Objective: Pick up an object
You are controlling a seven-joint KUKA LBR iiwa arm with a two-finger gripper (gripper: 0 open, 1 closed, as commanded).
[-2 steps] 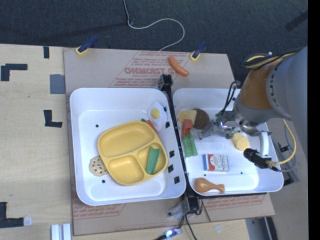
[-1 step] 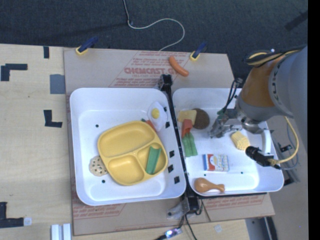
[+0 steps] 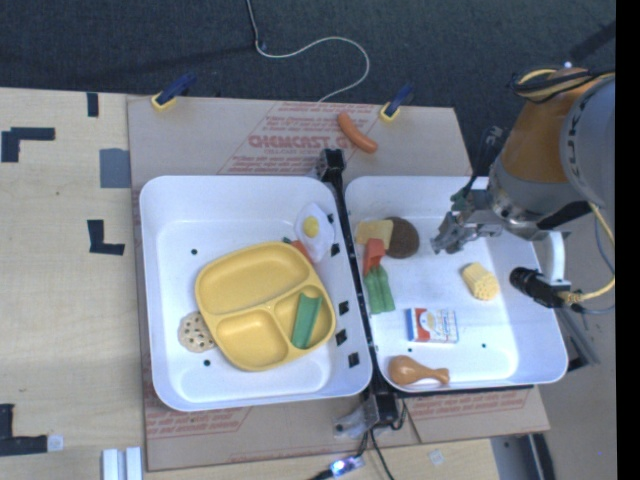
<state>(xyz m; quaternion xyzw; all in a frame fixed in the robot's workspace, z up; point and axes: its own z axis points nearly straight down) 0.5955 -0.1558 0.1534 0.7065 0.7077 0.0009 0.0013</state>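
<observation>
My gripper (image 3: 447, 238) hangs over the right bin (image 3: 530, 363), in its upper middle part, with nothing seen between its fingers. A corn cob (image 3: 481, 281) lies just below and to the right of it. A brown round patty (image 3: 401, 237) and a yellow slice (image 3: 374, 232) lie to its left. Further left lie a red piece (image 3: 373, 255) and a green piece (image 3: 380, 290). A small milk carton (image 3: 432, 325) and a chicken drumstick (image 3: 417, 372) rest near the bin's front.
The left bin (image 3: 165, 268) holds a yellow divided plate (image 3: 250, 303) with a green pickle (image 3: 306, 319) on it, a cookie (image 3: 195, 332) beside it and a fried egg (image 3: 314, 230) at its upper right. A hot dog (image 3: 357, 133) lies on the cardboard behind the bins.
</observation>
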